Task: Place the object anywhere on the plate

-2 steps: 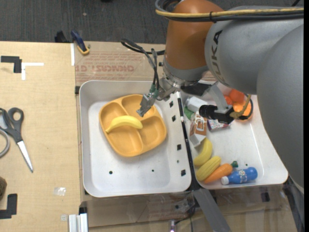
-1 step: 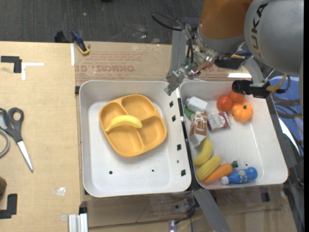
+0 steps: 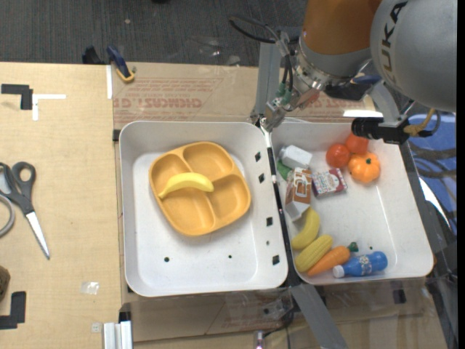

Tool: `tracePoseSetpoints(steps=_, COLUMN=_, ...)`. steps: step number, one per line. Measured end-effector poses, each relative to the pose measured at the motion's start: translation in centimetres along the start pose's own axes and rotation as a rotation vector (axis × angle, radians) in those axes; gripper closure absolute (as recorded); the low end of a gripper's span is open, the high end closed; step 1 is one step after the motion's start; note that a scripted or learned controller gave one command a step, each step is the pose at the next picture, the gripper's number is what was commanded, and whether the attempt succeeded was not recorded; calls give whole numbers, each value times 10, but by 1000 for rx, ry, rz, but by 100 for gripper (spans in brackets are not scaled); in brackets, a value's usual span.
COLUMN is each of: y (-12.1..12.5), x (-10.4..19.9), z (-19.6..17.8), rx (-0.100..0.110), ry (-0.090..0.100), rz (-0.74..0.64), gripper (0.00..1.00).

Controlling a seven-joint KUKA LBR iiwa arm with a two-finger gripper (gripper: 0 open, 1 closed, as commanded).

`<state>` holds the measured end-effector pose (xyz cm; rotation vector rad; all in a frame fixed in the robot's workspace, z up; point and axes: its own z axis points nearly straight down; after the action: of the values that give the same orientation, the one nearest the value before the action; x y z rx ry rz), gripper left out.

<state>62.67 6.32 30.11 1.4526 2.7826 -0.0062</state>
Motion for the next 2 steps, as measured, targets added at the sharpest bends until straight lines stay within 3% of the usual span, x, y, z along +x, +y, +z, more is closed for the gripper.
tracePoseSetpoints(steps=1, y=29, x=102, z=23, rx=0, ry=4, rz=-72, gripper=100)
tracePoseSetpoints(steps=2, y=24, x=160, z=101, rx=-2, ry=4, rz=-448, gripper=100)
